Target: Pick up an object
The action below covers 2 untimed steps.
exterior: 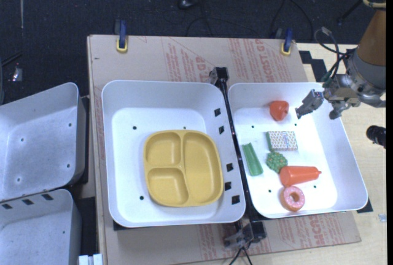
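Camera view: looks down at a slant on a bench that carries two shallow white bins side by side.
Left bin: holds one yellow divided plate, three compartments, lying flat a little toward the near edge.
Right bin: holds six small things, all loose on the floor of the bin.
Red piece: small and rounded, near the far edge of the right bin, apart from the rest.
Patterned block: pale, speckled, about the middle of the bin.
Green stick: long and narrow, close to the bin's left wall.
Green lump: knobbly, just beside the stick and just under the patterned block.
Carrot: orange, lying on its side, tip toward the right wall, near the green lump.
Doughnut: pink ring, by the near edge, just below the carrot.
Arm: comes in from the right, over the far right corner of the right bin.
Gripper: hangs above the far right part of the right bin, to the right of the red piece and apart from it.
Jaws: spread wide, two dark fingers with nothing between them.
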Tool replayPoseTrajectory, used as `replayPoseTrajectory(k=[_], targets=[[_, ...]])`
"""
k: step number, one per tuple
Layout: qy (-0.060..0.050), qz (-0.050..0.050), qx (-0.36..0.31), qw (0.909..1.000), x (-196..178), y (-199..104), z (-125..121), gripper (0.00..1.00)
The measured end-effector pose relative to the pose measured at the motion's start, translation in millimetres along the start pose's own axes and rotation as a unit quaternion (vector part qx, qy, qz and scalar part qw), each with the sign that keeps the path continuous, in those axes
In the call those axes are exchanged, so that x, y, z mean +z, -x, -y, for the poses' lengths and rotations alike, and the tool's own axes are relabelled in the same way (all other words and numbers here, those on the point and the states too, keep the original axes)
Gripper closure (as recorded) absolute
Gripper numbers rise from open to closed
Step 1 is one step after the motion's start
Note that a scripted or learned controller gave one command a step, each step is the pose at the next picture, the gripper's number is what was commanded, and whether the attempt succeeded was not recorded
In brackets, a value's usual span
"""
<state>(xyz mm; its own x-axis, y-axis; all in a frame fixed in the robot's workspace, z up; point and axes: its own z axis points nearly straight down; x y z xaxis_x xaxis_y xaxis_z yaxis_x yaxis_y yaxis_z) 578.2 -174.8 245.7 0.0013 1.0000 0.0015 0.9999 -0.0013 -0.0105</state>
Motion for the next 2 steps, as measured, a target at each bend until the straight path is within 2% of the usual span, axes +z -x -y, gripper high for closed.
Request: replayPoseTrajectory(k=[1,2], targets=[[0.005,0.001,-0.001,1.0,-5.7,-0.3,-2.2,0.0],[0.002,0.0,0.0,1.0,58.5,-2.8,-3.2,0.0]])
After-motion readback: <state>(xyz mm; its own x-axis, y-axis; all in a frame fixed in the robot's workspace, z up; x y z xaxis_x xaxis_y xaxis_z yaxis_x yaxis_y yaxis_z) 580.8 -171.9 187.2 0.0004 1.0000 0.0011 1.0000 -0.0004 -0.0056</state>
